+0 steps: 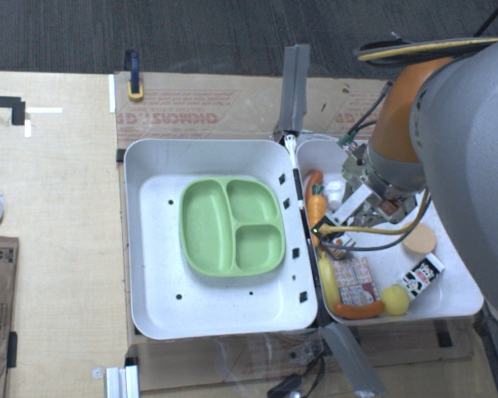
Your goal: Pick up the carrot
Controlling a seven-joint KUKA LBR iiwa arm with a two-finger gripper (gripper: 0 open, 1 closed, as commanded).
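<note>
The grey arm with its orange band [407, 114] reaches in over the right-hand shallow white bin [456, 301], and its two-finger gripper [330, 237] hangs low near that bin's left wall, among cables and metal parts that make it hard to read; whether it is released or clenched cannot be told from this angle, and nothing can be seen held by it. The long orange carrot [316, 206] lies just to the gripper's left and slightly beyond it, stretched along the bin's left wall, with its upper end toward the far corner; whether the tool touches it cannot be told. Directly below the gripper sits a flat printed packet with red and white markings [356, 282], and a yellow banana-like piece [328, 279] lies beside that packet's left edge. Further below the tool, along the bin's near wall, rest a reddish-orange sausage-shaped item [358, 310] and a round yellow lemon-like ball [395, 298]. To the gripper's right lie a tan round biscuit-like disc [420, 240] and a small black-and-white carton [421, 275]. Well to the gripper's left, in the other white bin [149, 247], lies a pale green three-compartment plastic plate [231, 225].
</note>
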